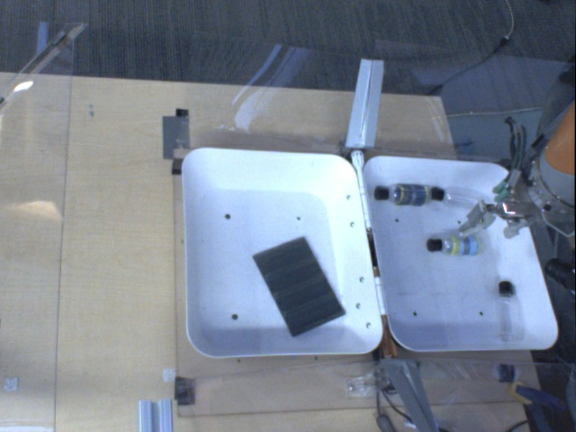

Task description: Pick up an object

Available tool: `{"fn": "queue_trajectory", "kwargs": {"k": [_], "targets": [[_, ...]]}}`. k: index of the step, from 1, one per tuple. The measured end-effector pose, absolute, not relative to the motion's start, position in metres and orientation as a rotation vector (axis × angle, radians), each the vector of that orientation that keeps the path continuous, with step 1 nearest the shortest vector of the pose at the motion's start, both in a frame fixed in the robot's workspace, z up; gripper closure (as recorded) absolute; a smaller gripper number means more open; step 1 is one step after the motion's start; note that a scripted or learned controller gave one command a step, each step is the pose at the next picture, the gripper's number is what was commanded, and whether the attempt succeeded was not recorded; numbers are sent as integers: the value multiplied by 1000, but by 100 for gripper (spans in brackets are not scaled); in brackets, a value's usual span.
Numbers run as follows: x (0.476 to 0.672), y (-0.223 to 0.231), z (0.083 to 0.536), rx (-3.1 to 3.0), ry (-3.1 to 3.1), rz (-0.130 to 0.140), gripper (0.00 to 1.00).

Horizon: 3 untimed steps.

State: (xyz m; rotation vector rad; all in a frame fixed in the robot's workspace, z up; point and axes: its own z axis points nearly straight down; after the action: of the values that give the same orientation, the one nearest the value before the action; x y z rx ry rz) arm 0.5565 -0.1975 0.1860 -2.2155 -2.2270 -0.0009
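Bottles lie in the right bin (531, 327), and the nearer of them, a small clear bottle (457, 245) with a dark cap and a yellow-green band, rests about mid-bin, just left of and a little below the gripper (498, 211). Its long axis runs roughly left to right with a slight upward tilt toward the gripper, the cap pointing away to the left. The arm (560, 156), grey with an orange band, comes in over the right rim of that bin, and its metal parts reach down and left so that one slim piece ends close to the bottle's right end; whether it touches cannot be judged. The state of the jaws cannot be told either: at this scale the metalwork is a tangle of bright edges. Nothing is seen held. A second bottle (410, 193), blue-banded with dark ends, lies level near the bin's far wall, apart from the first. A small dark cap-like piece (506, 287) sits toward the near right corner. The left bin (202, 241) holds a dark ribbed slab (299, 284), lying askew and well apart from the arm. Both bins are smooth white plastic on a pale wooden table (90, 241), so a round bottle would likely roll if nudged sideways. Room around the near bottle looks ample on every side.
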Motion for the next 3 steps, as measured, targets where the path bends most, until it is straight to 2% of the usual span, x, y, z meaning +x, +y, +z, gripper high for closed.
{"fn": "queue_trajectory", "kwargs": {"k": [1, 2, 3], "targets": [[598, -172, 94, -2157, -2288, -3, 0], [599, -171, 104, -2154, -2293, -5, 100], [607, -123, 234, -2170, -2277, -4, 100]]}}
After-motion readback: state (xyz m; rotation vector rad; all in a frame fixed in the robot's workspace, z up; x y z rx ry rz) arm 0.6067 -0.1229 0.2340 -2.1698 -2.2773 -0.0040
